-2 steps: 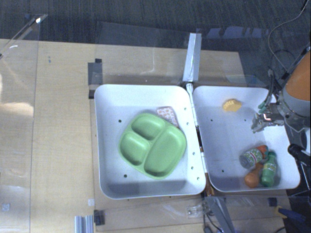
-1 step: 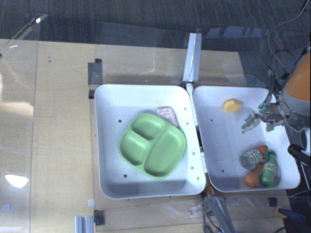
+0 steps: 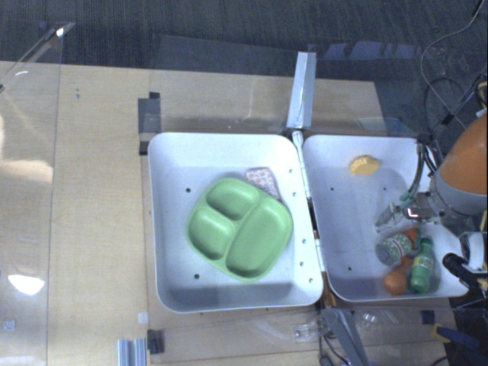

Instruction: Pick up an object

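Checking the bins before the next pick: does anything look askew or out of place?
Mostly tidy. The green divided plate lies askew in the left bin, partly covering a small speckled item. A can, green bottle and orange item crowd the right bin's corner.

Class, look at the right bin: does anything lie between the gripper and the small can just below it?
Nothing visible does. The gripper hangs just above the can with bare bin floor between them; a green bottle and an orange ball crowd the can's far side.
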You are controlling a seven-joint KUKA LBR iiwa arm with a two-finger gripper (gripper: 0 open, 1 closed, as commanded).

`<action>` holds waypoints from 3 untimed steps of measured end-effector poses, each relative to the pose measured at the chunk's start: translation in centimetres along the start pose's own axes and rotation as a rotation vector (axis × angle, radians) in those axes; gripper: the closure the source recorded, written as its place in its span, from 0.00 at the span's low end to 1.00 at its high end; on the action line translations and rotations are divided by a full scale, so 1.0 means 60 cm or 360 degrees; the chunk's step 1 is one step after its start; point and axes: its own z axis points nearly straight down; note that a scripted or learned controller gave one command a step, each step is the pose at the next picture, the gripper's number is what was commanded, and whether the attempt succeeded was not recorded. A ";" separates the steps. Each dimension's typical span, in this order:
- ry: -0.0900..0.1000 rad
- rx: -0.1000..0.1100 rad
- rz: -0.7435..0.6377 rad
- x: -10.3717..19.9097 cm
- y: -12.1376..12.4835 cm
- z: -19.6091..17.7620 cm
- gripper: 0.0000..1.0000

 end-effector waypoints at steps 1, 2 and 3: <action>-0.0004 -0.0014 0.0000 0.000 -0.066 0.000 0.00; 0.0000 -0.0021 -0.0004 0.002 -0.061 -0.018 1.00; 0.0003 0.0006 -0.0005 0.135 -0.070 -0.186 1.00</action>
